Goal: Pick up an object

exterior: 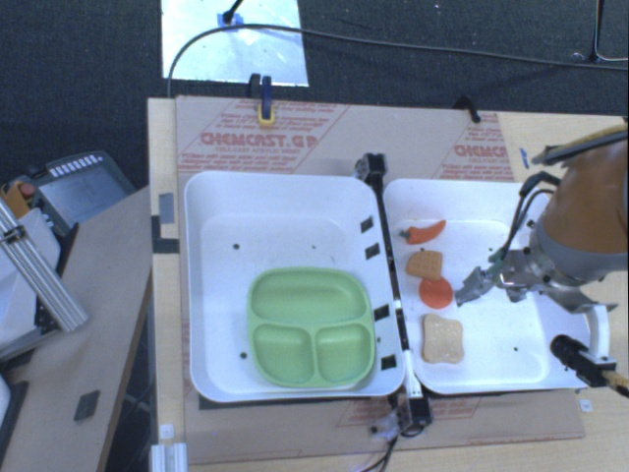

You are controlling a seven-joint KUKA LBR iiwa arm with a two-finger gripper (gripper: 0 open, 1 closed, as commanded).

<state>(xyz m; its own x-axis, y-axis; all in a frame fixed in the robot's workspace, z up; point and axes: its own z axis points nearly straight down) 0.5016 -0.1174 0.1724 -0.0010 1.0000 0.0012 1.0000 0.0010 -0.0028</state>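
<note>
While the gripper (474, 285) nears, the round red piece (435, 292) lies flat.

Four small food pieces lie in the right bin (511, 377) — an orange-red carrot (426, 231) at the top, a tan cracker (425, 264), a red disc (435, 292), then a pale toast slice (442, 339) — all flat.
</note>
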